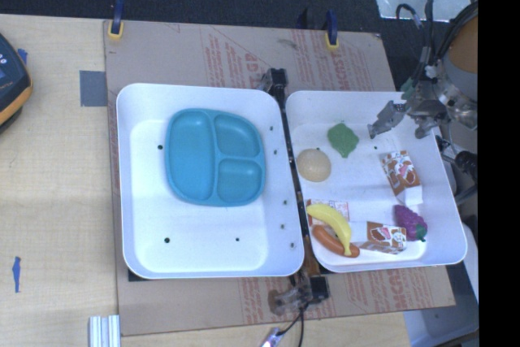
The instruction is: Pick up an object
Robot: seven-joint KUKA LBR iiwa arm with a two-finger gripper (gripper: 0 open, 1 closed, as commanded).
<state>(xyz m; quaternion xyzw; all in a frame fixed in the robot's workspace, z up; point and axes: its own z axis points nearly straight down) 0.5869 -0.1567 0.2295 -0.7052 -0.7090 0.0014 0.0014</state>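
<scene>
Two shallow white bins sit side by side on a brown cardboard sheet (244, 53) clamped to the bench (49, 199). The left bin (142, 256) contains one item: a blue divided plate (214, 156) with three compartments, lying flat in the bin's far half, nearer its right wall than its left. The right bin (451, 244) contains all the loose objects. A green crumpled item (343, 138) lies near the bin's far edge, about midway across. A round beige ball-like object (314, 165) lies just nearer than it, close to the left wall. A yellow banana (332, 224) and an orange-red sausage-shaped item (334, 241) lie together at the near left corner, the banana overlapping a small printed packet (344, 210). A second printed packet (387, 236) lies along the near edge, and a third (400, 171) lies toward the right wall, midway down the bin. A purple grape-like cluster (410, 221) rests near the right wall, toward the near right corner. The packets carry red-and-white print, but I cannot read any of it. The cardboard sheet bears faded red lettering, also illegible. My arm enters from the right, with my gripper (380, 127) positioned over the far right part of the right bin, pointing toward the left and just to the right of the green item. Nothing is visible between my fingers; I cannot tell how far apart they stand. A dark device with an orange edge (11, 85) lies at the bench's left edge.
</scene>
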